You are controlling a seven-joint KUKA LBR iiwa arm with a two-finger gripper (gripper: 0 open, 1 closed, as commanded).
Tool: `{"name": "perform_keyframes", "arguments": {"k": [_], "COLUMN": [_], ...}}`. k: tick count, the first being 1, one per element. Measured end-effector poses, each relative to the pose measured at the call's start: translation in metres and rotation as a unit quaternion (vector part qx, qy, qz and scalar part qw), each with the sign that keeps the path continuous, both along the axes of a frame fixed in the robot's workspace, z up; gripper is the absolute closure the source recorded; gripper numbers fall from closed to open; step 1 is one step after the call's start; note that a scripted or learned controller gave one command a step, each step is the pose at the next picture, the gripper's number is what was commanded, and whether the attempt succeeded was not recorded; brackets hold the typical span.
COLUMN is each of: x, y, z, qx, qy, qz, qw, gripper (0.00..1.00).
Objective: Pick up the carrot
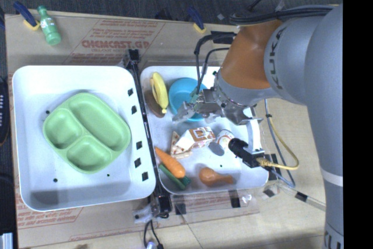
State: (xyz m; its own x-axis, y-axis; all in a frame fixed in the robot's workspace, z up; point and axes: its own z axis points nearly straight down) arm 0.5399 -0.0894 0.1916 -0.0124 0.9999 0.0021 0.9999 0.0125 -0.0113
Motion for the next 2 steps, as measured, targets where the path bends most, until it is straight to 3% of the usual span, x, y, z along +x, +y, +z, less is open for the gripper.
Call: {"name": "perform_keyframes", "arguments": {"k": [1,2], "x": [-0.065,-0.064], "y": [0.069,0.02], "z": [-0.001,0.0], "qx": [0.0005,-0.0013], "qy": [0.0,-0.003], "qz": [0.096,0.12], "qw": [0.9954,0.9927], "gripper": [0.0,0.0]}}
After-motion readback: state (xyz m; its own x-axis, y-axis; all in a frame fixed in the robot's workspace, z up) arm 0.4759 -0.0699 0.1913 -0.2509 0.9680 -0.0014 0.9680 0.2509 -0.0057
